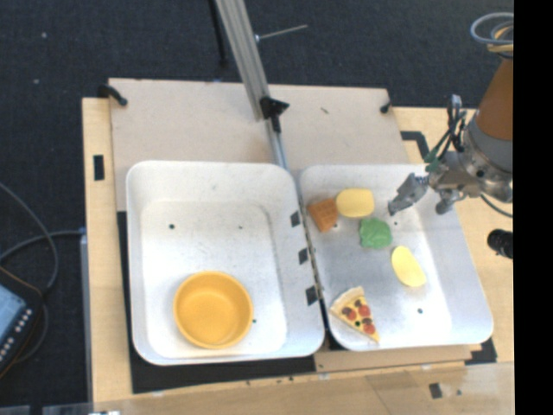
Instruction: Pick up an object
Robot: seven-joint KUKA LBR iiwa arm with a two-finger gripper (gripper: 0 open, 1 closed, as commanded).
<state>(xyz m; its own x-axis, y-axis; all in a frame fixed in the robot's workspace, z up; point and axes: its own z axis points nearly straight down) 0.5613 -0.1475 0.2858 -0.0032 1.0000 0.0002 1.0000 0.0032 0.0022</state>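
Camera view is showing the gripper (423,195) hovering, jaws spread and holding nothing, over the right bin (449,318), likely needing to descend onto the green object (375,233).

- Honestly, nothing readable anywhere in this shot: no text, labels, brand names, numbers or signs showed up.
- The two white bins (138,180) were plain, just speckled, no print on them.
- The pizza slice toy (354,312) had red dots for toppings, but no lettering.
- The yellow bowl (212,309) was blank too.
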